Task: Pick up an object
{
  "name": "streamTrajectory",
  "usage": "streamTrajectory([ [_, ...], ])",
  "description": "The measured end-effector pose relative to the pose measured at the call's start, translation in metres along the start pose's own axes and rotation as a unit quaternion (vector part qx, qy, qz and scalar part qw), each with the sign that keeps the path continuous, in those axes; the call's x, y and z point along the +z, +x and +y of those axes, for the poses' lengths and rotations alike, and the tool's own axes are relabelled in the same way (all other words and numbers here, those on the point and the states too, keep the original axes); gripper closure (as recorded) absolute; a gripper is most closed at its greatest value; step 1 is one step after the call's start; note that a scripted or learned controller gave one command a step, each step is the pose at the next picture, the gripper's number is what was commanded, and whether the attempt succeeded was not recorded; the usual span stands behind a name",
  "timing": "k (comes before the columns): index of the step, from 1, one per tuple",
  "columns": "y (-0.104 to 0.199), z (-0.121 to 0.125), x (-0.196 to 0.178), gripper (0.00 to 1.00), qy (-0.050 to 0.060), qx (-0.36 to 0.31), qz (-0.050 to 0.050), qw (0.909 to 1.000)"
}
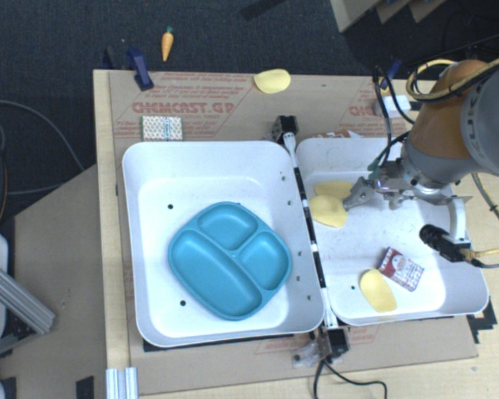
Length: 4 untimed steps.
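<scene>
My gripper [373, 189] hangs low over the back of the right bin [449, 302], reaching in from the right. Just to its left lies a flat pale yellow piece [328, 205], next to the divider between the bins; I cannot tell whether the gripper touches it. Near the bin's front lie a yellow lemon-shaped object [377, 290] and a small red and white packet [400, 268], both apart from the gripper. Nothing is visibly held.
The left bin [141, 181] holds a blue divided plate [229, 258]. On the board behind the bins lie a yellow lump [272, 81], a small patterned packet [162, 127] and a blue clip [138, 69]. A toy carrot [167, 44] lies on the floor beyond.
</scene>
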<state>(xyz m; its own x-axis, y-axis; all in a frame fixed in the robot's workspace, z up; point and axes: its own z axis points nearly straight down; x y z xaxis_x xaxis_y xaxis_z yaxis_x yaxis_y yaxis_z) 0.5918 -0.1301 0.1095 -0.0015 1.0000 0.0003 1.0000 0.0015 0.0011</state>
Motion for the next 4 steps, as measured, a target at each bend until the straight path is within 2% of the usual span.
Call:
streamTrajectory([
  [1,0.033,0.003,0.022,0.0,-0.001,0.0,0.0,1.0],
  [2,-0.008,0.051,0.023,0.0,-0.002,0.001,-0.001,1.0],
  [3,0.03,0.075,0.025,0.0,-0.001,0.0,0.0,1.0],
  [4,0.018,0.064,0.025,0.0,0.001,0.001,0.0,1.0],
])
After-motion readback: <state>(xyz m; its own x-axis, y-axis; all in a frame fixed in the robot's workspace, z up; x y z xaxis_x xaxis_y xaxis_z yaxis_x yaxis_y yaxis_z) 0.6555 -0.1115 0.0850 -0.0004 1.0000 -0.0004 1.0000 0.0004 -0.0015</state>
